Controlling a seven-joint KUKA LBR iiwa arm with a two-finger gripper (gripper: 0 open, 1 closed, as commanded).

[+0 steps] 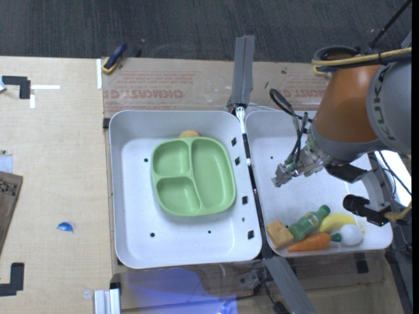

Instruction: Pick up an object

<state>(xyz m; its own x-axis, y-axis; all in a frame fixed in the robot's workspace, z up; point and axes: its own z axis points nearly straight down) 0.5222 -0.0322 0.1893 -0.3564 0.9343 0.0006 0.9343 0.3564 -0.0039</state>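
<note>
At the near edge of the right bin [262,175] lies a small heap of toy food, pushed together in the front corner: an orange carrot [310,243], a tan block like bread or cheese [279,233], a green bottle [309,222], a yellow banana [340,222] and a white round piece [352,236]. They touch or overlap one another, probably because they slid there, so any one of them is a possible thing to pick, but a clean grasp looks difficult in such a crowd.

A little further back, the gripper [283,174] hangs over the bare middle of the same bin, apart from the heap. It is seen at a slant and is small, so I cannot tell how its jaws stand; nothing is visible between them. In my judgement it has still to move toward the near corner and go down before anything can be taken.

In the left bin [124,195] a green divided plate [194,175] lies flat near the centre, a bit turned. Behind its far rim a small orange-yellow thing [189,134] shows partly, mostly hidden by the plate.

Farthest, the grey arm with its orange band [347,106] comes in from the right.
</note>
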